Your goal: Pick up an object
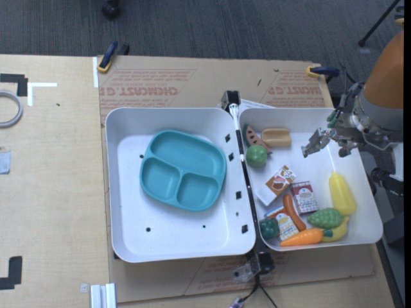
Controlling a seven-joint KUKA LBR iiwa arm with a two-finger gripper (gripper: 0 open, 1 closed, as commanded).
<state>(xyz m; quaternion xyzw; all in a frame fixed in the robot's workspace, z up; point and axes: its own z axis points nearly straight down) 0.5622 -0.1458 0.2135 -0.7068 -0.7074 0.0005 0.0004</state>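
Two shallow white bins sit side by side on a cardboard sheet [212,82] on the bench. The left bin [122,191] holds a teal divided plate [183,170] with three compartments, lying flat near the bin's centre. The right bin [366,226] holds a scatter of toy foods. At its far end lie a watermelon slice [252,136] and a hot dog bun [276,136], with a green apple [256,156] just beside the slice. Toward the middle are two small printed cartons [280,180] [304,197], near each other. At the near end an orange carrot [300,237], a sausage [294,213], a bumpy green vegetable [325,218] and a banana [339,230] crowd together, touching or overlapping (exact contacts are hard to separate). A yellow corn-like piece [341,193] lies along the right wall.

The arm [388,76] enters from the right, its orange band at the frame edge. The gripper [319,143] hangs over the far right part of the right bin, between the bun and the yellow piece and apart from both. Nothing is visible between its fingers; how far they are spread cannot be told. Blue-and-yellow clamps [106,56] [321,72] pin the cardboard's far corners.
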